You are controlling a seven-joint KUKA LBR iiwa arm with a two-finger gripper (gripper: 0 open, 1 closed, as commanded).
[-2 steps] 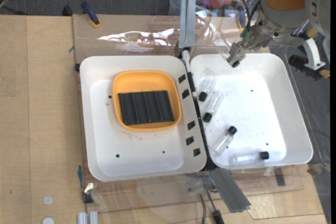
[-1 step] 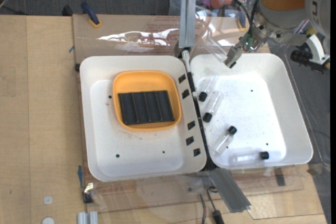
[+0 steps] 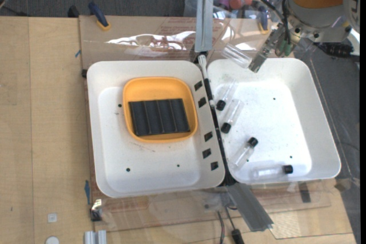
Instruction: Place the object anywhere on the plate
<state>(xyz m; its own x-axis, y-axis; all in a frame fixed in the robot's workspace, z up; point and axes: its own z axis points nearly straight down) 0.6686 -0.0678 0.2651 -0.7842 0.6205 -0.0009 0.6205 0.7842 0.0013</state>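
In the left bin [image 3: 108, 174] sits an orange plate [image 3: 132, 94], squarish with rounded corners, placed near the middle so it can be reached from above. A black ribbed tray [image 3: 159, 117] lies flat on it and covers most of the plate's floor, so only the raised orange border is bare.

Between the bins runs a row of small black clips [image 3: 207, 137] along the shared edge, apparently holding the two bins together.

The right bin [image 3: 320, 123] holds the objects to be moved: several clear plastic vials with black caps, lying on their sides where they can roll. Two lie close together near the bin's left wall [image 3: 229, 114], one sits near the middle [image 3: 247, 148], and one rests along the lower edge [image 3: 273, 170].

At the upper right, the gripper [image 3: 258, 60] hangs over the bin's top rim on a slant, and a clear vial [image 3: 237, 55] appears just at its tip. Whether the fingers are apart or closed on that vial I cannot tell. Nothing from the right bin lies on the plate yet.
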